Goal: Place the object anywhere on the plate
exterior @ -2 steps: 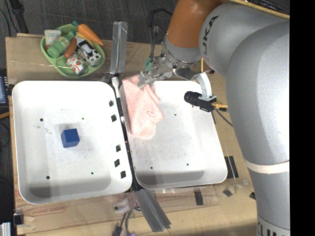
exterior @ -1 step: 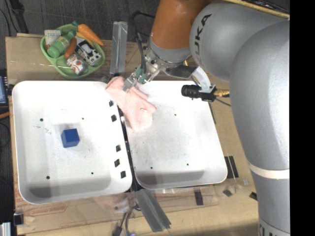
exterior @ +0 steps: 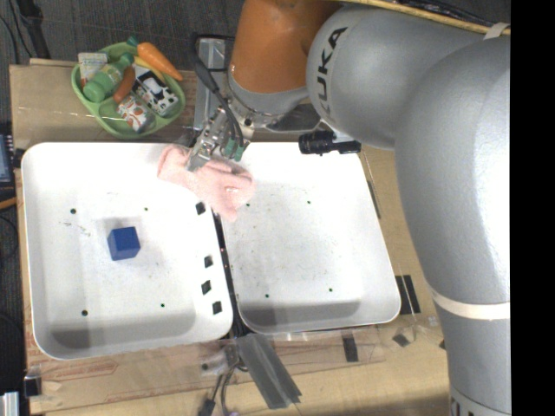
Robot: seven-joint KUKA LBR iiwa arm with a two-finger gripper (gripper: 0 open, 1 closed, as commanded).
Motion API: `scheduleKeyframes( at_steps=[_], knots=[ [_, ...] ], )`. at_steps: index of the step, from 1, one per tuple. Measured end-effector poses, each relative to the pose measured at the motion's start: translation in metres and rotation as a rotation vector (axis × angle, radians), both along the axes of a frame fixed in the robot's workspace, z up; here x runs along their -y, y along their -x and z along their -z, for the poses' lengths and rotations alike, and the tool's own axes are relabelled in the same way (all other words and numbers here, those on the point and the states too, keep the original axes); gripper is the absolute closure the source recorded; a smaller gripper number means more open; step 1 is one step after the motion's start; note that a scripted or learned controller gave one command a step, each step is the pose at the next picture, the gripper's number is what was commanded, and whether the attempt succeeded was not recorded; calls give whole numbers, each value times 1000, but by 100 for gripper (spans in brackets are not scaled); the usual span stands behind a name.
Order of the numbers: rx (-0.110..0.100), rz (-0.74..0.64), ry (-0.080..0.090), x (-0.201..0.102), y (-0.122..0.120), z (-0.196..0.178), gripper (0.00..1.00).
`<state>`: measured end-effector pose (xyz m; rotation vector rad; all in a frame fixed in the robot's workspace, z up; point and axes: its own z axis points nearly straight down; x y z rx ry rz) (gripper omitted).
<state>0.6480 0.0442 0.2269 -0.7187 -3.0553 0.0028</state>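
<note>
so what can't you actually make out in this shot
- Pincer: small and blurred in the camera view, against the pink cloth; whether it grips the cloth cannot be told.
- Plate: nothing here is clearly a plate.
- Green bowl: its contents are too small to name, apart from what looks like a carrot.
- Right bin: the arm covers its far right corner.
- Blue cube: plain to see in the left bin.

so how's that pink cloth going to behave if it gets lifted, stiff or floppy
Probably floppy: the crumpled pink fabric cloth lies in soft folds, draped across the ridge between the two shallow white bins. It would likely sag and hang from the end effector instead of keeping shape. It looks light, and pushing would likely bunch it, not slide it whole.
</note>
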Motion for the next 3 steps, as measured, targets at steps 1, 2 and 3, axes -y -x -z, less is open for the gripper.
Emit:
scheduleKeyframes(
  at_steps=[1,2,3],
  knots=[
    [5,-404,-1,-55,-6,1,100],
    [4,-469,-1,-106,4,-3,100],
    [5,-468,-1,-106,4,-4,0]
  ],
)
